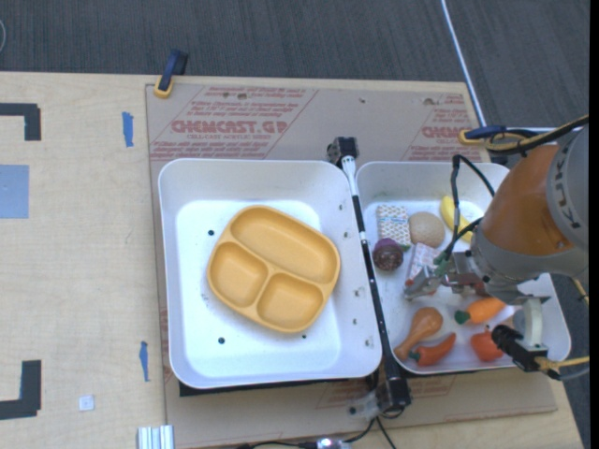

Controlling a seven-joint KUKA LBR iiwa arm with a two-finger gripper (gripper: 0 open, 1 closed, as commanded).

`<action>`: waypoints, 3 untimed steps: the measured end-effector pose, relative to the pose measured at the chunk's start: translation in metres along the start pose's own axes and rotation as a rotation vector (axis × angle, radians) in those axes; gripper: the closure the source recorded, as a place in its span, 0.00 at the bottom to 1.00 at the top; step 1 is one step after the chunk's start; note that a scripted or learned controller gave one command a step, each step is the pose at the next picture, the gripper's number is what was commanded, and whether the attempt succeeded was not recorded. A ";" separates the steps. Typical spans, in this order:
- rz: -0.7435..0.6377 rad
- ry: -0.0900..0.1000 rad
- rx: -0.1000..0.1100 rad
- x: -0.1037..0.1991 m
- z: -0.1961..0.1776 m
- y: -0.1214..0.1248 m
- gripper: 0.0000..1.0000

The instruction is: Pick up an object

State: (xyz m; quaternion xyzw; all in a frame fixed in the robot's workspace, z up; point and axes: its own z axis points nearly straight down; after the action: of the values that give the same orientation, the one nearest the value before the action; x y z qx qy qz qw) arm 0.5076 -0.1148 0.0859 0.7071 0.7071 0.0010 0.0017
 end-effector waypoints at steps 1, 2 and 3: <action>0.000 -0.001 -0.003 0.000 -0.011 0.001 1.00; 0.000 -0.001 -0.003 0.000 -0.011 0.001 0.00; 0.000 -0.002 -0.005 0.000 -0.021 0.001 1.00</action>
State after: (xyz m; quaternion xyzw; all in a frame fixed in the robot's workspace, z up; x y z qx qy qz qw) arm 0.5090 -0.1151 0.1064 0.7071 0.7071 0.0019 0.0043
